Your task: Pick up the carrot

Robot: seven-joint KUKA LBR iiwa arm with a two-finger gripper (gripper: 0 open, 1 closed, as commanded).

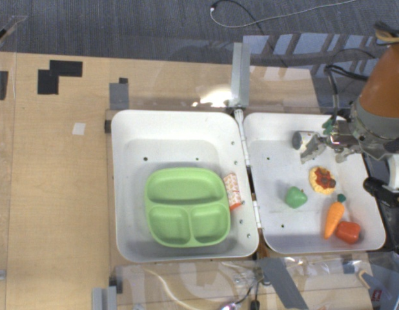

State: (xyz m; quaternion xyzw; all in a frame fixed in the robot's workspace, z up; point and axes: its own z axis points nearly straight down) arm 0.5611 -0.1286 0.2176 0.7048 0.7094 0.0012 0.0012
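The gripper [307, 143] is over the upper part of the right bin [272, 232]; whether it is open or closed, I cannot tell. The carrot [334, 217] lies well below it, near the bin's lower right corner, touching a red thing [348, 232]. Between them is a pizza slice [323, 180], with a green pepper [295, 197] to its left.

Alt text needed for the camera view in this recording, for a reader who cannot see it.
An orange carrot lies near the right white bin's front right corner, beside a red item, with the gripper over the bin's back. The left bin has a green divided plate.
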